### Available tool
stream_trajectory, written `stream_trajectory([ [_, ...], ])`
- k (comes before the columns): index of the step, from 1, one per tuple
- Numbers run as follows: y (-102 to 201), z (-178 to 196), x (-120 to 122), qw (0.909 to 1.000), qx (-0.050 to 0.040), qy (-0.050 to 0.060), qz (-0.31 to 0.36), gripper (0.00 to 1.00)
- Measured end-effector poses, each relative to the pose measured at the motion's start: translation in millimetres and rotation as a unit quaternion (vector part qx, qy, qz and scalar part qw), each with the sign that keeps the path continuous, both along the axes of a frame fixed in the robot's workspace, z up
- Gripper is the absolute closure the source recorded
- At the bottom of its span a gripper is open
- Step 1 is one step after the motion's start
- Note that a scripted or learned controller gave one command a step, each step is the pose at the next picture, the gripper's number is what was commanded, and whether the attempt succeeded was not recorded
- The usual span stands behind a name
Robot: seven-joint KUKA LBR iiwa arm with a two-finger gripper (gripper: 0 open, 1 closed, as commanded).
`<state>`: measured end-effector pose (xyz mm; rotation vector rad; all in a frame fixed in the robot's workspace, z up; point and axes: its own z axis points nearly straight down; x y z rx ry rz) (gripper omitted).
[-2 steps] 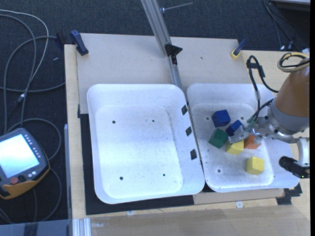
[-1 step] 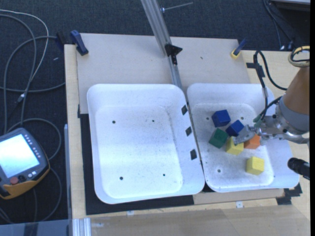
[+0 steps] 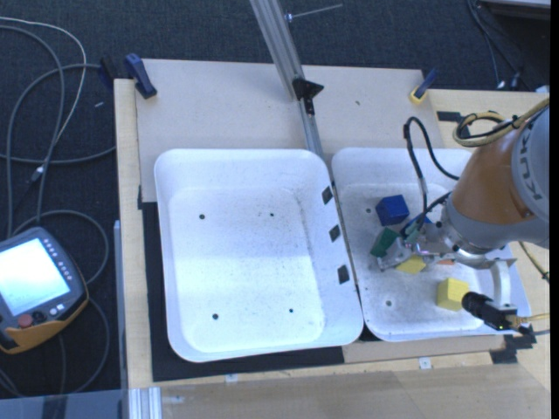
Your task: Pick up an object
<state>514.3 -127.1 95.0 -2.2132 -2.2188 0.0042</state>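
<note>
White plastic bins are sitting side by side on the wooden bench [image 3: 227, 112], 2 of them, with the left bin [image 3: 240, 168] showing only dark specks on its floor. The right bin [image 3: 367, 317] is holding 4 small objects. A blue block [image 3: 393, 209] is lying toward the bin's upper middle. Just below it, a green block [image 3: 383, 242] is tilting against the gripper's tip. A yellow piece [image 3: 410, 266] is peeking out from directly under the gripper, and a larger yellow block [image 3: 451, 294] is resting apart from the others, nearer the bin's lower right.

The grey arm [image 3: 498, 195] with its orange band is reaching in from the right and bending down over the right bin. The gripper [image 3: 400, 253] is sitting low among the green block and the small yellow piece, touching or nearly touching both. Its metal parts are blurring together here, so I cannot tell how wide it is standing or whether anything is caught in it; possibly the green block is pressed at its left side, but that is unclear.

An aluminium pole [image 3: 275, 33] is slanting over the bench, 2 blue clamps [image 3: 140, 72] are gripping its far corners, and a teach pendant [image 3: 35, 291] is lying on the dark carpet at left.
</note>
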Motion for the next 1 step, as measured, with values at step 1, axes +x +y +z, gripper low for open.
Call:
stream_trajectory([
  [1, 18.8, 4.8, 57.8, 1.0000, -0.0019, -0.006, 0.001, 0.00],
])
